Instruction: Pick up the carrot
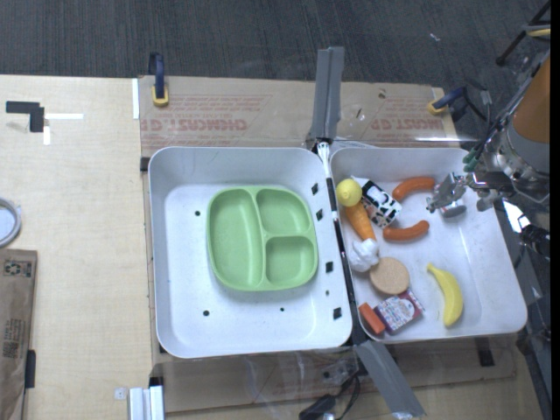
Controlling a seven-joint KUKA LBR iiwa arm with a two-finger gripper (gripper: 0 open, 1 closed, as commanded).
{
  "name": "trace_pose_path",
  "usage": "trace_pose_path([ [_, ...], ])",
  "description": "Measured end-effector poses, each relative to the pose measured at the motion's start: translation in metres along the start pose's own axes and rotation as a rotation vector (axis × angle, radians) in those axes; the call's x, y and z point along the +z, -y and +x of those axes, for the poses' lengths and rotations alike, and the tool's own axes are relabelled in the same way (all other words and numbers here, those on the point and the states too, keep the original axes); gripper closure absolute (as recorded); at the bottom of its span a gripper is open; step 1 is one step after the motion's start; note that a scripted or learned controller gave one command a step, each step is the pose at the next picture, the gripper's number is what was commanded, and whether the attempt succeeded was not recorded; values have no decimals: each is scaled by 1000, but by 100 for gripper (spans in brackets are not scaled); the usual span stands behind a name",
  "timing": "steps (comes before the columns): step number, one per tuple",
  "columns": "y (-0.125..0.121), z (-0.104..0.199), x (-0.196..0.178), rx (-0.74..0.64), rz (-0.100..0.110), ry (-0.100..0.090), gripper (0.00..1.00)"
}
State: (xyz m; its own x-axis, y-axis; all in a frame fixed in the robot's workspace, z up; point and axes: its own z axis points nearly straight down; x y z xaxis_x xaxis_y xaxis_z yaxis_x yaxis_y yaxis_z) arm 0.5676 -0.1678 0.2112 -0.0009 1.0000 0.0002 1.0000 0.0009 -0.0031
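Starting at the left, a roll of tape [4, 223] and a brown paper bag [16, 318] lie on the table [79, 191], well apart from the bins. The left bin [166, 261] holds a green divided plate [261, 237] with three compartments.

Across the divider, the right bin [494, 309] is crowded along its left side. A yellow lemon [348, 192] sits near the top corner, and the carrot [360, 221] lies just below it, touching or almost touching it, with its thin end pointing down toward a small white piece [365, 252]. A black-and-white toy [380, 204] rests just beside the carrot on its right, so the carrot is hemmed in on three sides. Below the white piece sits a round tan cookie-like disc [388, 276], then a red-and-white packet [395, 313] near the bottom wall. Two orange sausages follow: the upper sausage [413, 185] and the lower sausage [407, 230]. A banana [448, 295] lies alone farther right.

The end effector [451, 201] hangs over the upper right part of this bin, well apart from the carrot, with the sausages and the toy between them. Whether it is wide or narrow I cannot tell; nothing shows between its tips.
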Motion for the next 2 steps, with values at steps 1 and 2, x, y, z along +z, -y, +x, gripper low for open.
trace_pose_path([
  [1, 25, 35, 83, -206, 0, 0, 0],
  [2, -15, 46, 118, -429, -6, 3, 0],
])
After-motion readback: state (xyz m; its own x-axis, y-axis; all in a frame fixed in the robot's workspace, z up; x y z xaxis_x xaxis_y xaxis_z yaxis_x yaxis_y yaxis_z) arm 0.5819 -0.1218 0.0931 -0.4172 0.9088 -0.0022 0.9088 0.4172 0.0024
